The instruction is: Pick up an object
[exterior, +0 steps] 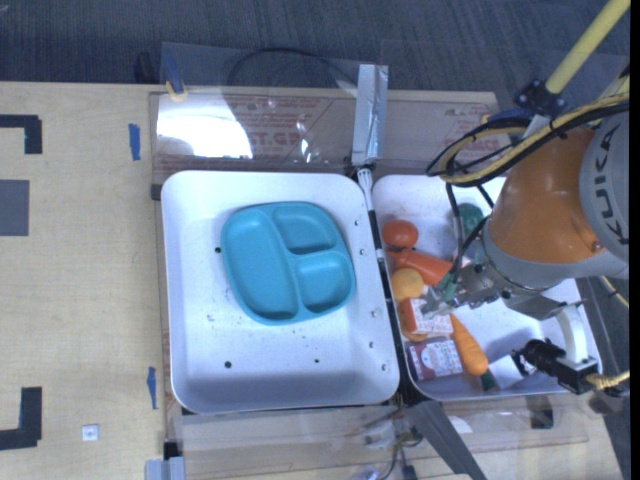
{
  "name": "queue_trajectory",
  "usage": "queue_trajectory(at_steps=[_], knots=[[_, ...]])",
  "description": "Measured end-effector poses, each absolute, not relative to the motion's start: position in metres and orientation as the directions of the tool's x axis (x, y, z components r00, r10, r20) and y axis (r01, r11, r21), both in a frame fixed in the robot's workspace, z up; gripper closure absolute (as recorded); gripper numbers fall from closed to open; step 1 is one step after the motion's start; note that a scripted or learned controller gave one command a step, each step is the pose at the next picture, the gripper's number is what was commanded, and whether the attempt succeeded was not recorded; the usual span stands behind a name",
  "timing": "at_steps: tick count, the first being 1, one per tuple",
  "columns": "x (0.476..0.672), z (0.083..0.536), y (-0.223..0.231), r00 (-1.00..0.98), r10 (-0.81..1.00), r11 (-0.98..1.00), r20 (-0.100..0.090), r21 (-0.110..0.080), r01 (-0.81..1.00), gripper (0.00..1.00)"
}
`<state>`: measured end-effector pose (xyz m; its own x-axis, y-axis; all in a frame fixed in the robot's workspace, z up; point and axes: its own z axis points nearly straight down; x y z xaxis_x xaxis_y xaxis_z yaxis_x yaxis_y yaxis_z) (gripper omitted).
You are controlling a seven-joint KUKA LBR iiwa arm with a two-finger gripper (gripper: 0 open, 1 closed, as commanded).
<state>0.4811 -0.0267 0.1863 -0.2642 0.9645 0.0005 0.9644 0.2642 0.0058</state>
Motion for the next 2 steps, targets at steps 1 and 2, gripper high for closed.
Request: queue_trajectory(at_steps=[1, 2], knots=[[0.480, 0.184, -0.029, -0.260, 0.966, 0.260, 0.000, 0.000, 0.966, 0.00], [0.481, 0.087, -0.099, -0.238, 0.971, 0.238, -0.003, 0.005, 0.971, 0.00]])
